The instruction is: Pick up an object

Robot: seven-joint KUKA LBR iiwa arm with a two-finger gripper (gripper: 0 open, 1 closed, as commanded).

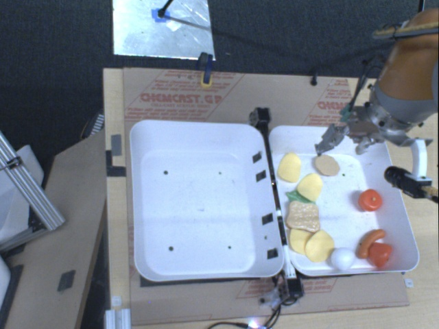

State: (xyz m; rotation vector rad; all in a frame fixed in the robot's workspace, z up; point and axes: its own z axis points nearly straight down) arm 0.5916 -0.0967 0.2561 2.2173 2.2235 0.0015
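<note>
Grey arm with orange band [411,53] comes in from the right, over the far right corner of the right shallow white bin [411,249]. Two-finger gripper [346,140] hangs above the bin's far edge; its fingers look spread apart with nothing between them.

Just near-left of the gripper: flat tan round biscuit-like piece [327,165], lying on the bin floor, not gripped. Left of it, pale yellow round chip [289,167]; a second yellow piece [311,186] sits nearer, over a small green leaf-shaped bit [298,198]. Beige square cracker [303,216] nearer again, touching two more yellow rounds [312,243]. White ball [341,258] at the near edge. Red-orange tomato-like ball [370,200] on the right side; orange curved piece with a red lump [376,247] in the near right corner.

Left shallow white bin [147,184] beside it, touching along the middle.
</note>
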